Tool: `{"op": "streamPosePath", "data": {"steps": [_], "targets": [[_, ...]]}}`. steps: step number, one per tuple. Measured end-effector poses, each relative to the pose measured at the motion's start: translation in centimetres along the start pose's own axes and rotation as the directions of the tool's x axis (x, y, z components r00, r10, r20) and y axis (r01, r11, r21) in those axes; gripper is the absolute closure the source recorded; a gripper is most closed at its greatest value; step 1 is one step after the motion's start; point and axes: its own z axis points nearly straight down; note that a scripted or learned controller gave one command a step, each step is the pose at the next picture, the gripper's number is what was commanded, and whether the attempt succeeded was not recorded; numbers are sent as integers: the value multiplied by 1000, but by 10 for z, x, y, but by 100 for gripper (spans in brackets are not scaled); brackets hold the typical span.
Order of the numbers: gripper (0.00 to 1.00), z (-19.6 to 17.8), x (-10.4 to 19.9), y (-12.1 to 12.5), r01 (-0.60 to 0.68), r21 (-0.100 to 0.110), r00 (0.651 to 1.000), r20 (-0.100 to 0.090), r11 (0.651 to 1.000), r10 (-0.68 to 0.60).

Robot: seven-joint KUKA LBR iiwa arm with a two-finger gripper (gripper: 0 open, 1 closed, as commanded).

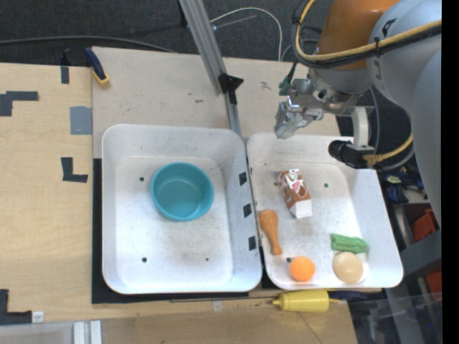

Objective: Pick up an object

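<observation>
From my remote seat I saw the arm (401, 41) reaching in from the right, its jaws (290, 124) hanging over the far rim of the right bin (373, 185). I could see nothing between the jaws, but I could not tell whether they stood open or closed at that angle.

All the loose pieces lay in the right bin. A small brown-and-white carton (295, 192) lay near the bin's middle, closest to the jaws yet clearly apart from them. Toward the near left, an orange drumstick-shaped toy (270, 229) lay close to the bin's left wall. An orange ball (302, 269) sat near the front rim, with a pale round piece (348, 266) to its right and a green vegetable-like toy (349, 244) just behind that one.

The left bin (122, 192) carried a teal bowl (182, 190), upright, in its far half.

On the surface (43, 192), a yellow bottle (304, 301) lay on its side just in front of the right bin's front edge.
</observation>
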Motion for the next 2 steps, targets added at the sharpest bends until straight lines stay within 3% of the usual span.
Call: {"op": "streamPosePath", "data": {"steps": [2], "targets": [[100, 34, 104, 17, -2, 3, 1000, 1, 1000, 2]]}}
